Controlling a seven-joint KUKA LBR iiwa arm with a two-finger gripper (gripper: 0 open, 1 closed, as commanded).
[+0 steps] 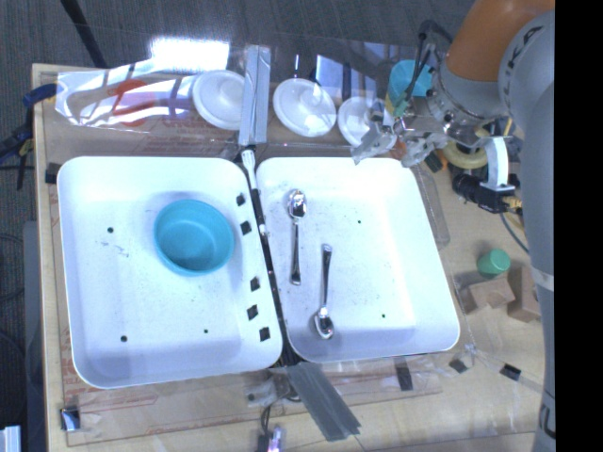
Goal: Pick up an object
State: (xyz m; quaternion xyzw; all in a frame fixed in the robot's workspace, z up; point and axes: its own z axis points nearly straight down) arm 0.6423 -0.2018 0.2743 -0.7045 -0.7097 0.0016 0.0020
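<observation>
Two spoons in right bin (429, 252): far spoon (296, 235), near spoon (324, 290), apart, roughly parallel. Thin, stiff, slick metal, lying flat; best pinched across handle mid-length. Blue bowl (195, 236) in left bin (85, 281). Claw (388, 139) over right bin's far rim, grip state impossible to tell.
</observation>
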